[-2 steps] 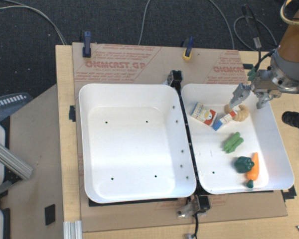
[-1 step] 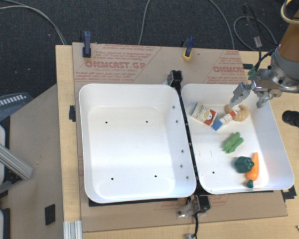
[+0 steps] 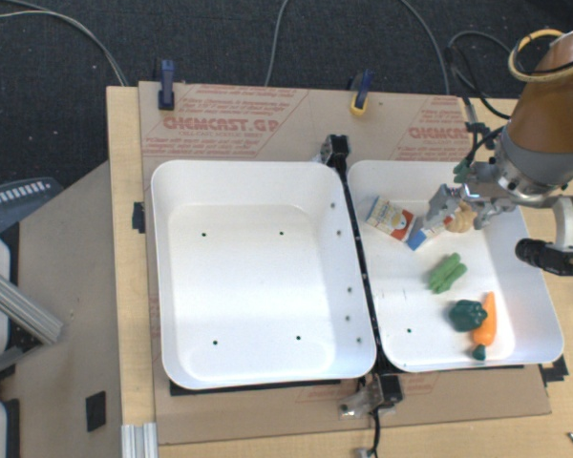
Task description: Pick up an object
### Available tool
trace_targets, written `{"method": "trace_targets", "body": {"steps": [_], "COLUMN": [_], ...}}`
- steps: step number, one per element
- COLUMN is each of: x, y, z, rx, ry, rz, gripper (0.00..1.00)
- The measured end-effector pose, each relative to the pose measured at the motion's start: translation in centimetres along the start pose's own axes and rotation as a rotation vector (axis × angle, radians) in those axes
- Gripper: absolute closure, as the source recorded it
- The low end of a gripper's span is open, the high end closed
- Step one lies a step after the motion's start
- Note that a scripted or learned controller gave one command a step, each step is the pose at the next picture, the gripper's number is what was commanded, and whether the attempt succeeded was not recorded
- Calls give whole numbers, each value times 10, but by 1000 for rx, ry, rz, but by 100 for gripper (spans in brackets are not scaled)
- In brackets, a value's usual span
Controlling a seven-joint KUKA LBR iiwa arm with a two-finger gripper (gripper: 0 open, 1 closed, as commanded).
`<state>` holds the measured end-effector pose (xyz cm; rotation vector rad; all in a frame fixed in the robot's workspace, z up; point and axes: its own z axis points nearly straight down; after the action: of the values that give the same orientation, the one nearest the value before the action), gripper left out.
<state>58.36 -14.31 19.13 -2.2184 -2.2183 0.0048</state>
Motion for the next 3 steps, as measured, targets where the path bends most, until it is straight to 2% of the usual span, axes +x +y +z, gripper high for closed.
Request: {"method": "trace_targets", "body": {"steps": [1,2,3], "x": [1,0,1], "y": [-10,-10,-9], "z": [56,108,96], "rx": [0,-4,-6], "ry": [0,-1,-1], "rz": [0,0,0], "gripper": [0,0,100]}}
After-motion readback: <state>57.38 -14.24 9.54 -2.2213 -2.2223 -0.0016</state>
